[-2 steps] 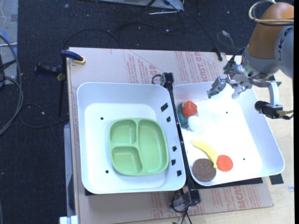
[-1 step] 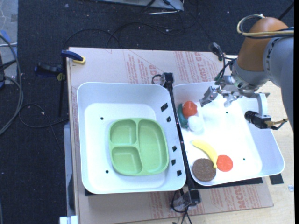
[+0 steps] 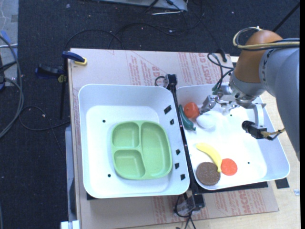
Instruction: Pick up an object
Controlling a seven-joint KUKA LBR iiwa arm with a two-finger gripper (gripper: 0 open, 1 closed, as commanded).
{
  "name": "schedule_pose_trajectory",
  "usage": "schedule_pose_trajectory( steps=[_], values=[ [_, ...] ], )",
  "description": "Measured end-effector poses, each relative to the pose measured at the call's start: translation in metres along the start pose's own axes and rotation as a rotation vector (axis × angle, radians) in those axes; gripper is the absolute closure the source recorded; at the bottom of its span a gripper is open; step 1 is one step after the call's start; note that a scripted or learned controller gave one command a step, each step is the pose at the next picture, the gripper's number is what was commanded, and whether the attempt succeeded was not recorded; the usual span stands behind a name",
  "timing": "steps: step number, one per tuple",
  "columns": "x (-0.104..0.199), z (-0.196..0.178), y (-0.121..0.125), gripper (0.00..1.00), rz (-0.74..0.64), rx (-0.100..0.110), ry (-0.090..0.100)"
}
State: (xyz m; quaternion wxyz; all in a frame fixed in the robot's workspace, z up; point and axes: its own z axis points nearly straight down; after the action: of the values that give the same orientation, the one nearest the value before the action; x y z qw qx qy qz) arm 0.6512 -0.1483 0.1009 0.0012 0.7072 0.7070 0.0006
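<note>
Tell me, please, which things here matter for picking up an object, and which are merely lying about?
For the job: gripper, white egg-shaped object, orange-red ball, banana, brown disc, orange disc, right bin.

Lying about: green divided plate, left bin, blue clamp.

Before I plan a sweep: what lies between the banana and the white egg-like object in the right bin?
In the camera view, only bare white bin floor lies between the banana and the white egg-like object; nothing sits in that stretch.
</note>
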Motion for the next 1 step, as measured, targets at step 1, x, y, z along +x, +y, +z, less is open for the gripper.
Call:
schedule_pose_trajectory(
  steps=[1],
  values=[
    [0.0003,-0.0114,0.0004,1.0,0.0,-0.001,0.0]
  ],
)
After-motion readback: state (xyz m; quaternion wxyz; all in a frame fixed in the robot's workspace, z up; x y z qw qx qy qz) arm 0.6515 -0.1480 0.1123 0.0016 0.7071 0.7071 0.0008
